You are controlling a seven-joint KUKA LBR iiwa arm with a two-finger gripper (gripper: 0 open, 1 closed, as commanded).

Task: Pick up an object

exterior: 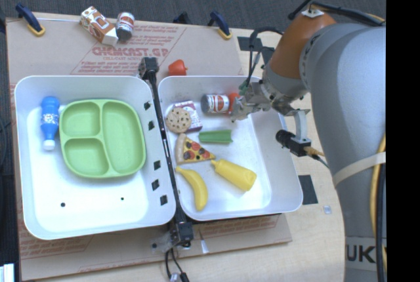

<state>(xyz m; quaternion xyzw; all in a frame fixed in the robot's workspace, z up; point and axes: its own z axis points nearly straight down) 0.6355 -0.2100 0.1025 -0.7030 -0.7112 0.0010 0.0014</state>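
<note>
Nearest object: a small red-and-white can [216, 103] lies on its side at the far edge of the right bin [282, 192], with its right end just beside the gripper.
Gripper: the gripper [241, 105] sits low at that same far edge, right of the can; whether it touches the can is too small to tell.
Fingers: cannot tell whether they are spread, pressed together, or pinching anything.
Progress: by my reading, nothing is lifted yet; every object rests on a bin floor or on the board, so the pick itself is left to do.
Other right-bin objects: a wrapped snack [184, 107] and a cookie [178, 120] lie near the far-left corner; a green stick-shaped toy [216, 137] lies mid-bin; a pizza slice [193, 151] lies by the left wall; a banana [195, 186] and a yellow squeeze bottle [235, 174] lie toward the near edge.
Left bin: the left bin [39, 212] holds a green divided plate [103, 137], and a blue bottle [50, 120] lies along its left wall.
Outside the bins: a red toy [177, 67] sits just past the right bin's far-left corner; a small carton [97, 24] and another can [125, 25] rest at the far edge of the cardboard board [98, 58].
Arm: the grey arm [348, 103] with its orange band [298, 38] reaches in over the right bin's right edge.
</note>
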